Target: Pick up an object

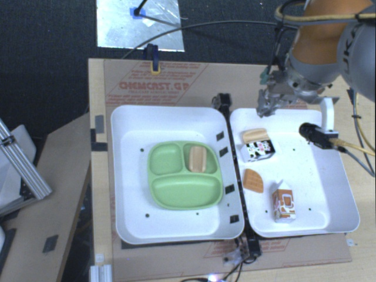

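Near edge first. In the right bin (320, 175), at 6 o'clock: orange-and-white carton (284, 205), upright, well apart from the rest. At 8 o'clock, near the inner wall: orange-brown wafer (253, 181), lying flat. At 10 o'clock: black-and-white patterned box (261, 150), with a tan slab (255, 136) touching its far side, perhaps resting partly on it; cannot tell which.

In the left bin (129, 151), at centre: green divided plate (187, 191), with a tan block (197, 158) in its 1 o'clock compartment.

Farthest, at 11 o'clock of the right bin: gripper (266, 109). Hangs above the far rim, just beyond the tan slab. Opening not determinable from this angle; nothing seen in its hold.

Judged as the approach step, with no pick yet made. Likely target: tan slab or patterned box, as nearest. Calls next for a short travel toward 6 o'clock, alignment over one item, then descent and closure. Risk of shifting or lifting both touching items together.
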Robot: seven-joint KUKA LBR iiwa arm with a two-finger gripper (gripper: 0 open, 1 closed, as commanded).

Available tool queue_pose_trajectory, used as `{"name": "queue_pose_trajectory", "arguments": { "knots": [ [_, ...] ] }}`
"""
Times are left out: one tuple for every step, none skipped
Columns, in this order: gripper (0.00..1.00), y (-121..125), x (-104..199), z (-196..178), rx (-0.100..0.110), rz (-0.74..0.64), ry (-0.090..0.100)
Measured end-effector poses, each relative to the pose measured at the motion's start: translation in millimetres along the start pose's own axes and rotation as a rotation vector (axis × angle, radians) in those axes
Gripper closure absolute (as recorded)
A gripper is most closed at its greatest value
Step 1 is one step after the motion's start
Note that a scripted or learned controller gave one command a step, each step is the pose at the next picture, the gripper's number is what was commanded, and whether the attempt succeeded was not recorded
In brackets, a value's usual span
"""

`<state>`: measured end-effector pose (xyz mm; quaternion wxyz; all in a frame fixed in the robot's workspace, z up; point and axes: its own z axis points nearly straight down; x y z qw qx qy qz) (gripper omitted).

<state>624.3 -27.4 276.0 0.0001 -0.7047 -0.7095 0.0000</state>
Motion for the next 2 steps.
{"name": "queue_pose_trajectory", "arguments": {
  "knots": [
    [1.00,-12.2,41.7,3.7,-0.001,-0.001,0.000],
    [1.00,-18.7,97.0,7.2,-0.001,-0.002,0.001]
  ]
}}
